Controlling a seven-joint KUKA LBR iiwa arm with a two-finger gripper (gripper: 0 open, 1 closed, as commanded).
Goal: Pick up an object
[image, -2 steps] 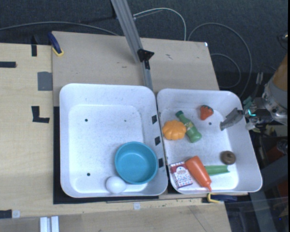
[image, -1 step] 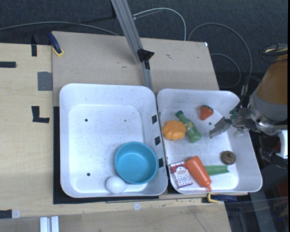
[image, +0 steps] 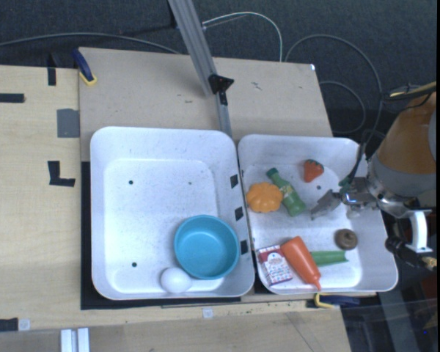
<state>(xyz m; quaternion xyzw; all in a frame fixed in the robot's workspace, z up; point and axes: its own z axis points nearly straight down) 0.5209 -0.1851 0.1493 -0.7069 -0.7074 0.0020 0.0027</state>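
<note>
There are two white bins side by side on the bench. The left bin [image: 110, 152] has a blue bowl [image: 206, 246] near its front right corner. A white ball [image: 175, 279] sits just beside the bowl, at the front.

The right bin [image: 279, 147] has more things in it. An orange pumpkin [image: 264, 197] lies near the left wall. A green bottle [image: 286, 192] lies just beside it, tilted, and seems to touch it. A small red strawberry [image: 313, 170] sits near the back. A little brown round thing [image: 345, 238] sits near the right side. At the front, a carrot [image: 302, 262] lies at a slant. Its green top [image: 328, 257] points to the right. A red and white box [image: 276, 265] lies flat, touching the carrot on its left.

The arm [image: 407, 149] comes in from the right. It is grey with an orange part. The gripper [image: 327, 203] is low in the right bin, between the bottle and the brown thing. It is near the bottle but apart from it. There is nothing between its fingers. I cannot tell if the fingers are spread or pressed together, because they look dark and blurry.

A grey pole [image: 194, 39] leans over the bench behind the bins.
</note>
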